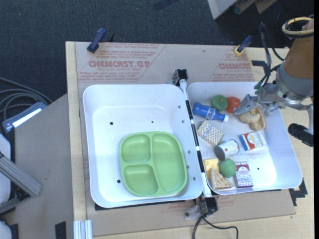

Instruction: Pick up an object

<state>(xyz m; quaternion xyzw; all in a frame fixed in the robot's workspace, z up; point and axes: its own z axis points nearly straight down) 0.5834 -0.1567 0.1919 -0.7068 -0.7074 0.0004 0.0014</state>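
Over the right bin, gripper low at its far side, just above a tan pastry-like piece; finger state unreadable. Red tomato just beside.

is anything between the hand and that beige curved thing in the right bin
Nothing visible. The hand hovers right at the beige curved toy near the back of the right white bin; the red ball sits just beside it.

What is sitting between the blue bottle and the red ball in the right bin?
A green ball sits between the blue bottle and the red ball, seen in the camera view.
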